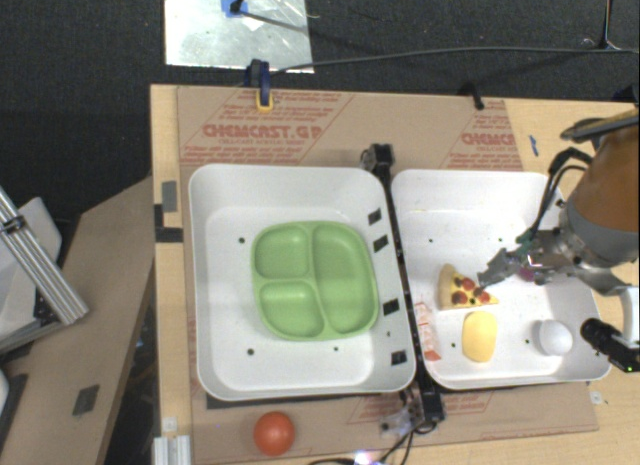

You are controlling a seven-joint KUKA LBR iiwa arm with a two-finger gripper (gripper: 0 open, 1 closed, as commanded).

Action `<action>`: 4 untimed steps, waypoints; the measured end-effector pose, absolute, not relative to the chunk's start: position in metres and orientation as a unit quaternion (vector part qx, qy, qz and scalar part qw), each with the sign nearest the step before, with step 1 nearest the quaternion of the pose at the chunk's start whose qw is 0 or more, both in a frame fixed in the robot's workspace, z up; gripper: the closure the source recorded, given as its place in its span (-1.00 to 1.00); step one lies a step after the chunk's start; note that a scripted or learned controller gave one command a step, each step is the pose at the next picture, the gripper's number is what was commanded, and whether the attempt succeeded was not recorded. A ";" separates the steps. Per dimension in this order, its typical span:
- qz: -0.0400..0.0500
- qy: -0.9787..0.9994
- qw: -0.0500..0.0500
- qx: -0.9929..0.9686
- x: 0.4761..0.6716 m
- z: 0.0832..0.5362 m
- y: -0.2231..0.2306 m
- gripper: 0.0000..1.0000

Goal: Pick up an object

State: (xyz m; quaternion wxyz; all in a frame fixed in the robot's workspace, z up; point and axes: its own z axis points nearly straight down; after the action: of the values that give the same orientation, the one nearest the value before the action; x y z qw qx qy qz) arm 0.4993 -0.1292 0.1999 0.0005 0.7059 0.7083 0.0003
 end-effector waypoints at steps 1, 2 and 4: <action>-0.001 0.708 -0.001 0.706 0.504 0.138 -0.129 -1.00; 0.001 0.707 0.002 0.707 0.505 0.088 -0.130 -1.00; 0.002 0.709 0.002 0.706 0.504 0.152 -0.121 1.00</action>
State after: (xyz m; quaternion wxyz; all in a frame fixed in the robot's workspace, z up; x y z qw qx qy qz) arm 0.5039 -0.1215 0.1522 0.0023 0.7055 0.7087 0.0017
